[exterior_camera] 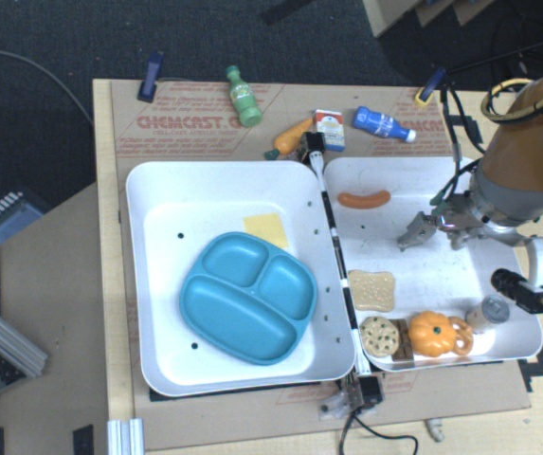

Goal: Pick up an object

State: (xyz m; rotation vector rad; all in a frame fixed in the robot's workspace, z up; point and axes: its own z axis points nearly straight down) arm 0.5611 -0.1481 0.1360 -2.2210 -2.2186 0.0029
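Camera view shows dark carpet around a brown bench with two white bins. Left bin holds a blue divided plate and a yellow cheese slice. Right bin holds a sausage, toast, a cookie and an orange pumpkin. Claw hangs spread open over the right bin's floor, gripping nothing.

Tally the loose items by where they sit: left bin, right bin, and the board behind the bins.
Left bin: 2, blue tray and cheese slice.
Right bin: 4, sausage, bread, cookie, pumpkin.
Board behind: 4, green bottle, blue bottle, carton, carrot.
Total: 10
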